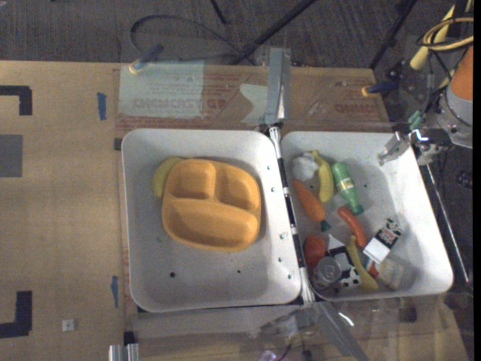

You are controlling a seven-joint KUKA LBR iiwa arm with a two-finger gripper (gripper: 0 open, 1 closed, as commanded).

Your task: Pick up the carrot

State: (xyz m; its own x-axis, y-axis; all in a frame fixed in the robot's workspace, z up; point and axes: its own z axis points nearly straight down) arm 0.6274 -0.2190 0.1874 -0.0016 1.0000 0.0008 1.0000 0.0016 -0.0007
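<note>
A tray lies in the left bin; the carrot in the right bin.

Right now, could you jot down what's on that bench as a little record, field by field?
left bin: orange divided plate, with a yellow thing tucked at its left edge
right bin: carrot, banana, green bottle and other small items
carrot position: near the right bin's left wall, beside the banana
gripper: over the right bin's upper right corner, apart from the carrot
carrot picked up: not yet
</note>
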